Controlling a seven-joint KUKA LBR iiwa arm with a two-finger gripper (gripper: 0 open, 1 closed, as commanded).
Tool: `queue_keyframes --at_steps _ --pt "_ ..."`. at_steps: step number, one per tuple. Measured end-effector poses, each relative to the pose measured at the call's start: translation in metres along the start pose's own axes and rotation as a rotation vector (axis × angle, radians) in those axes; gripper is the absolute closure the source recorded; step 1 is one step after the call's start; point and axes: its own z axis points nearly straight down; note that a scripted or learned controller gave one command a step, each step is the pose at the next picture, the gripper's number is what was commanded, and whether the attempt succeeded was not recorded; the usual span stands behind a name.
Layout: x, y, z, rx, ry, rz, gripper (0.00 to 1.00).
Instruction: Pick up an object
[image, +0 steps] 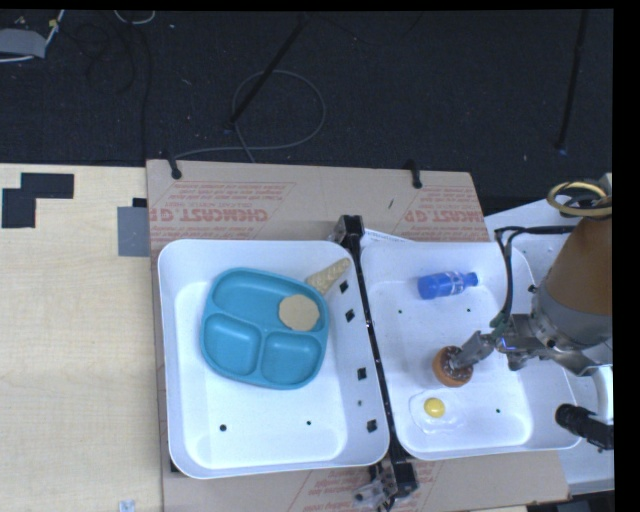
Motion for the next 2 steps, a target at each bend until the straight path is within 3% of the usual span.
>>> queue_keyframes --at_steps 1,2 --pt "0.001 -0.007 0.045 0.000 0.001 0.000 0.00" --pt "0.000 -0.006 0.033 -0.002 0.000 0.006 1.00"
